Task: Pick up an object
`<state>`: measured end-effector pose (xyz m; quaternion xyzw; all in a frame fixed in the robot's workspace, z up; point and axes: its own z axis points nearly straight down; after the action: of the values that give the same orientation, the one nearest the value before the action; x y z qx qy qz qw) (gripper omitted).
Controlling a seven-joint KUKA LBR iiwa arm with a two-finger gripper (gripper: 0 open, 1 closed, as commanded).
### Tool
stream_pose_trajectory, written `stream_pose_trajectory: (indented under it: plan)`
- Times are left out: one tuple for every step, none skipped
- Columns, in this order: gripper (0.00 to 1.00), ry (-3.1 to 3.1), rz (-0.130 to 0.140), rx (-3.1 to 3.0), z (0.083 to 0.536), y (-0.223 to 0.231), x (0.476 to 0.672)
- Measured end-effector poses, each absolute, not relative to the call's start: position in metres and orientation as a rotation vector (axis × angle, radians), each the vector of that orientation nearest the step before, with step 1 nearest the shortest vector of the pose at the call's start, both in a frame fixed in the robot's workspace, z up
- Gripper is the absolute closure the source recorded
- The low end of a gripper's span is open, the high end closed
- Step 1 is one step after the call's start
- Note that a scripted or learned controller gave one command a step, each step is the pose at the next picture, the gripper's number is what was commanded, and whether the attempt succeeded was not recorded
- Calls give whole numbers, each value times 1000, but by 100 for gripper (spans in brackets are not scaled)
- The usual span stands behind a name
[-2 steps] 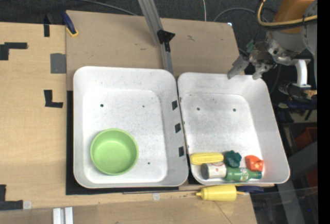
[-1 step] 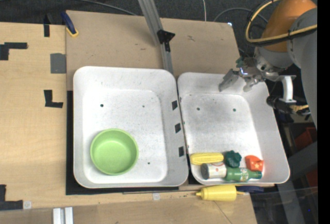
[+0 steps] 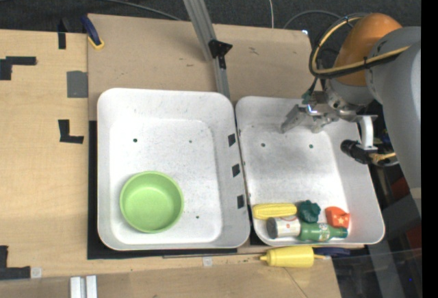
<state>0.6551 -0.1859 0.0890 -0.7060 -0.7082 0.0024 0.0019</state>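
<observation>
Wooden bench, two white bins. Gripper (image 3: 301, 118) hovers over the right bin's (image 3: 287, 166) far end, fingers spread, holding nothing. Toys sit at the near edge: corn (image 3: 274, 210), bottle (image 3: 304, 229). Still the approach step; next it'd need to swing toward them and drop

Matt speckled white plastic bins (image 3: 164, 112) rest on a wood-grain bench (image 3: 41, 173); the green bowl (image 3: 151, 201) looks smooth plastic.

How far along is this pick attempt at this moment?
Nothing looks done yet. The gripper hangs over the bare far end of the right bin with nothing between its fingers. The yellow corn, green bottle and other items lie clustered at the near end, so reach, grasp and lift remain.
</observation>
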Motion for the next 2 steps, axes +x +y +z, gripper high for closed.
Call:
stream_pose_trajectory:
  plan:
    - [100, -2227, 3, -2217, 103, -185, 657]
    - [100, -2228, -4, -2222, 157, -192, 665]
